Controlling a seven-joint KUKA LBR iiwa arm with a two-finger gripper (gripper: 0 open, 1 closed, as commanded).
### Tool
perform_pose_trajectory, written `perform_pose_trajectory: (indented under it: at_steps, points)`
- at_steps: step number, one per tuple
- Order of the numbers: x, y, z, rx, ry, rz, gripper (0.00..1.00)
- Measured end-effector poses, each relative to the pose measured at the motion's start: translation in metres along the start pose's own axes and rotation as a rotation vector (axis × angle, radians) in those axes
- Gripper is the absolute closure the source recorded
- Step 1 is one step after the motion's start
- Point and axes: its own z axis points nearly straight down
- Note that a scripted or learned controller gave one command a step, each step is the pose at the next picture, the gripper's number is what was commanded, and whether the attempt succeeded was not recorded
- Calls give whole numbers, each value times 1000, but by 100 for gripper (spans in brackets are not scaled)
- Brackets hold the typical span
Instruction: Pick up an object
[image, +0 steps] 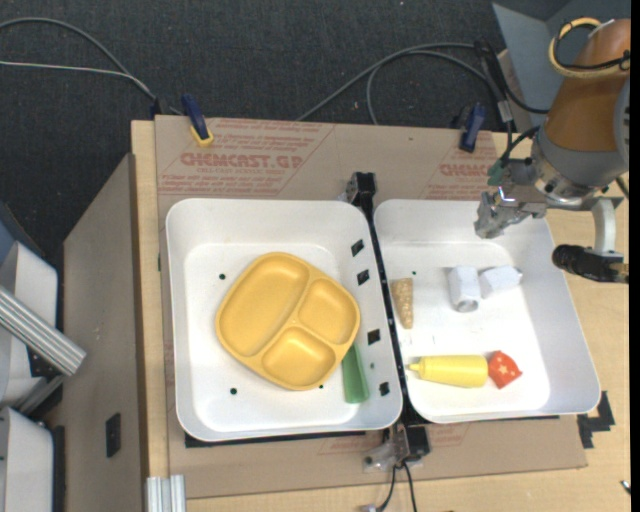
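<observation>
Hand, grip state unclear, hovers at upper right; approach step, next lowering toward the white cup.

We read red print on the brown cardboard sheet under the 2 white bins; above the left bin it spells "CHEMCAST GP" in large capitals, with smaller red lines over and under it that are too fine for us to make out; above the right bin the same red print begins "CHEMC", its remainder covered by the gripper; we find no other legible marks.
</observation>
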Motion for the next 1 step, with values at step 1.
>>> perform_pose_trajectory:
  at_steps: [1]
  points:
    - [0, 1, -54, 0, 0, 0, 100]
